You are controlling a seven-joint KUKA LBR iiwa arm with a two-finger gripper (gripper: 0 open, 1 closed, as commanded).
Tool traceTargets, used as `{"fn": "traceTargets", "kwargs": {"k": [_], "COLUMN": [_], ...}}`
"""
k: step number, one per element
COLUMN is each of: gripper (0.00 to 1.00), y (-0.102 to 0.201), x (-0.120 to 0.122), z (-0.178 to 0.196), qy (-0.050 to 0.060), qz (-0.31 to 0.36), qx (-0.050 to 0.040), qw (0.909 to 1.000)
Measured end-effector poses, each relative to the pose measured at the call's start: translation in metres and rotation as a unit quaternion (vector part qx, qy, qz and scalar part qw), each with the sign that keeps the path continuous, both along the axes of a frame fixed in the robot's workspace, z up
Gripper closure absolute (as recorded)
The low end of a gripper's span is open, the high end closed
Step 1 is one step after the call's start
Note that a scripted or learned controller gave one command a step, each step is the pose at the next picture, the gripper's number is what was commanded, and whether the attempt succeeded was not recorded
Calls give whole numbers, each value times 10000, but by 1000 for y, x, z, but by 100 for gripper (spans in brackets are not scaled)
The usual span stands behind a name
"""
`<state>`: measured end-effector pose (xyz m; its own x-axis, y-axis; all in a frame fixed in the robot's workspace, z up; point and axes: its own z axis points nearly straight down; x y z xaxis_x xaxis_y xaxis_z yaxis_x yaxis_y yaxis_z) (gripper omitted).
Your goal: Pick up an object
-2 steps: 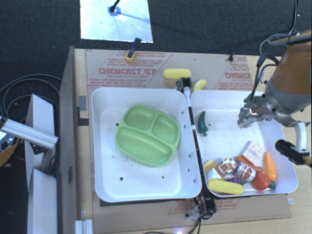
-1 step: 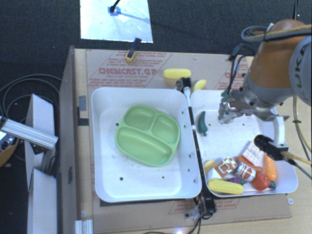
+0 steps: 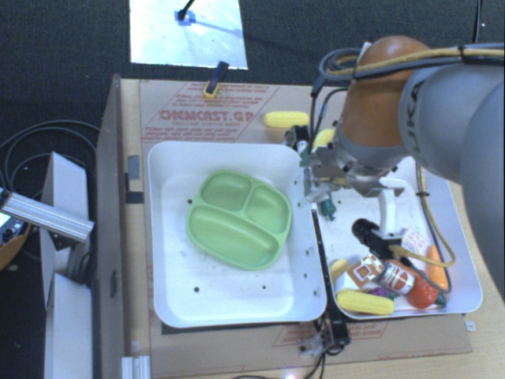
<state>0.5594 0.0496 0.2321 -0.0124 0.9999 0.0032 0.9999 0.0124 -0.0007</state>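
Lying heaped in the right bin's [image 3: 465, 287] near corner: corn cob [image 3: 364, 302], small can [image 3: 397, 276], orange piece [image 3: 435, 265]. Gripper [image 3: 322, 204] hangs over the wall between the bins, apart from the heap; finger spread cannot be told. Left bin [image 3: 170, 235] holds a green divided plate [image 3: 239, 219].

You get even, fairly bright overhead light here. The two shallow white plastic bins [image 3: 170, 235] come close to washing out, and the pale square sheet [image 3: 186, 22] on the dark floor glares blue-white. Shadows are soft and short under the light green divided plate [image 3: 239, 219]. The grey arm with its orange band [image 3: 418, 93] looks slightly soft; overall detail is coarse.
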Motion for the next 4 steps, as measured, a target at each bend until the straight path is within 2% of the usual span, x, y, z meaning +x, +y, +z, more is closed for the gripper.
{"fn": "traceTargets", "kwargs": {"k": [1,2,3,4], "gripper": [100,100,100,100], "y": [-20,-125,-24,36], "x": [11,-67,-59,-71], "z": [76,-44,-49,-48], "qy": [-51,65,0,0], "qz": [-38,-121,5,-11], "qx": [-15,-27,6,-4], "qw": [10000,9999,10000,10000]}}
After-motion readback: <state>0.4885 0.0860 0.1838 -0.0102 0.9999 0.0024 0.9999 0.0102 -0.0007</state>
